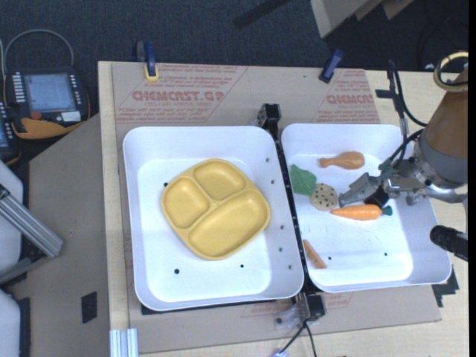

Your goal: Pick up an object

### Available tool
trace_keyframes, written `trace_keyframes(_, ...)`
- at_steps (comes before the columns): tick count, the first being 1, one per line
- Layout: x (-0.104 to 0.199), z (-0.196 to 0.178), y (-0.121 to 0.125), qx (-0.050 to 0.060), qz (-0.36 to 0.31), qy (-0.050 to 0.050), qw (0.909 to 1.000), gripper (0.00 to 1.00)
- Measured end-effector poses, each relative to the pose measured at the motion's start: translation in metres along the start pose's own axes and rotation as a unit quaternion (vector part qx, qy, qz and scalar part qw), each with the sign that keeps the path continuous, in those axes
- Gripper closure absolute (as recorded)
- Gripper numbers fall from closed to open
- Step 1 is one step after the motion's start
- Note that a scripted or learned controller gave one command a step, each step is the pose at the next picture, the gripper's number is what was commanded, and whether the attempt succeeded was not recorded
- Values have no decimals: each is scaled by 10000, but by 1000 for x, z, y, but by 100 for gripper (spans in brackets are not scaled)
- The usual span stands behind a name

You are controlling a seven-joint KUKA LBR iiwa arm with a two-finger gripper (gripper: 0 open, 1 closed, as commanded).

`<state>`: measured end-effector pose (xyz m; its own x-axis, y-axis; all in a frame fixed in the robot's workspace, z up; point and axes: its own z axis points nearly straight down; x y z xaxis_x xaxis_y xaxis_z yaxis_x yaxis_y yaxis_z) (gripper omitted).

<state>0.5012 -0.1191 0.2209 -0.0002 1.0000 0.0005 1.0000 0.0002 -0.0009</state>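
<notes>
Small orange stick (313, 254) sits at the right bin's (357, 274) front edge, well clear of the fingers. Gripper (360, 192) is low over the carrot (356, 213), cookie (323, 196) just past the tips. You can't tell how far the fingers are spread, and nothing shows between them. Looks like the approach step; next you need tips astride the carrot before closing.

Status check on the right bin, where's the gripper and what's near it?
Gripper low in right bin, nothing seen held. Carrot just below it, cookie left of it. Drumstick and green piece close by.
</notes>
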Motion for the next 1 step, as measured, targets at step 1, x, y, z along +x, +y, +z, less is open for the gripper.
trace_keyframes(1,7,45,-4,23,3,9,10000,0)
